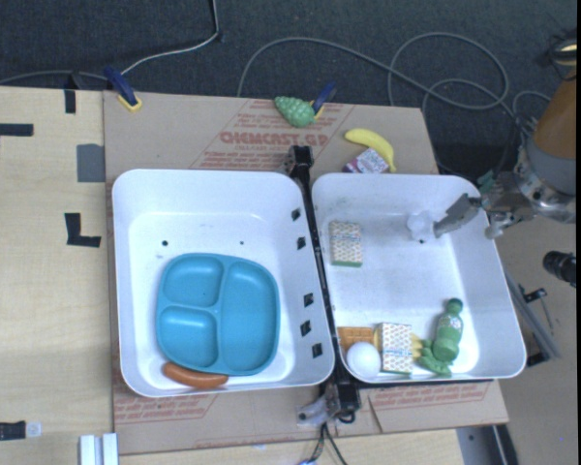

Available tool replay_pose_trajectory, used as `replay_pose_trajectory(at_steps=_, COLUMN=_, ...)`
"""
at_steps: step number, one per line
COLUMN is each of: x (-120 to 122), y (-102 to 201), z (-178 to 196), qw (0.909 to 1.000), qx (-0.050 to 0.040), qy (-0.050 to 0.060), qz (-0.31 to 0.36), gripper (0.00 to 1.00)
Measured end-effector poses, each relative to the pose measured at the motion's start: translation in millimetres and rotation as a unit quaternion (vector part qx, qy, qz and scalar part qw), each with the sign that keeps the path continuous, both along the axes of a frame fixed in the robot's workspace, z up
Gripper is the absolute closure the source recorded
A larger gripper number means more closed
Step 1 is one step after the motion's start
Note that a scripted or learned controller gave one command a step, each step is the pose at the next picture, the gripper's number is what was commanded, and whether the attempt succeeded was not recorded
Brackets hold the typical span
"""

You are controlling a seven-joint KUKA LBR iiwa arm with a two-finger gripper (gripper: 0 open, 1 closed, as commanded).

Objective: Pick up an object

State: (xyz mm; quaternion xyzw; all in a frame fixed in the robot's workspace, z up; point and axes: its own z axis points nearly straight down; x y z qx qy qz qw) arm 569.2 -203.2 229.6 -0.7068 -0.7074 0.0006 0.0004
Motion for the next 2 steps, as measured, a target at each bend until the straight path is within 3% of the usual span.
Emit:
replay_pose_trajectory(at_steps=1, x=-4.3, y=115.1, z=42.3, qw=1.0000, qx=0.0006, qy=-0.001, qz=0.001, gripper=0.00)
replay_pose_trajectory(at_steps=2, x=-61.6, y=47.9, z=7.8, qw=1.0000, qx=-0.0006, qy=0.000, qz=-0.001, gripper=0.00)
